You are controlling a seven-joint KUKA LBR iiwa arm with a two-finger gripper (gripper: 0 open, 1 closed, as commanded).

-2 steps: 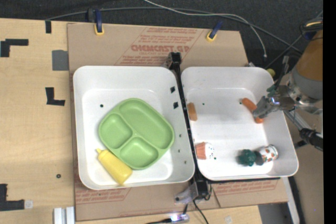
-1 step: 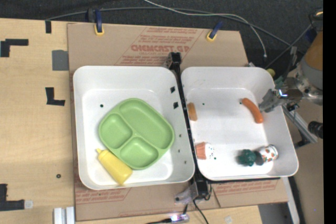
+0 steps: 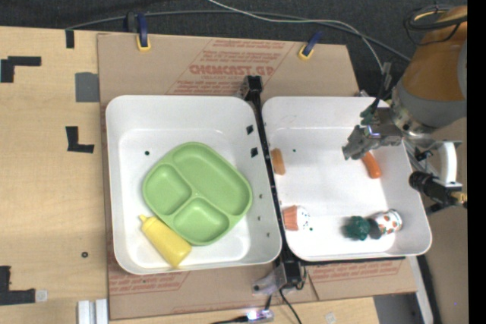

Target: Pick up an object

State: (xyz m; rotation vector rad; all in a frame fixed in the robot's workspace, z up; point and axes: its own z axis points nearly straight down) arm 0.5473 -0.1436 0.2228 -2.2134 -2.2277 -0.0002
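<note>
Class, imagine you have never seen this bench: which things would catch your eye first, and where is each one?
The green divided plate in the left bin stands out first, with a yellow bottle lying at its lower left edge. In the right bin, the gripper hangs beside a small orange piece near the far right side.

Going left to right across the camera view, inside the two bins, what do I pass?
Yellow bottle → green divided plate → small orange piece by the divider → orange-and-white item → dark green toy → gripper with another orange piece just below it → white-and-red item.
</note>
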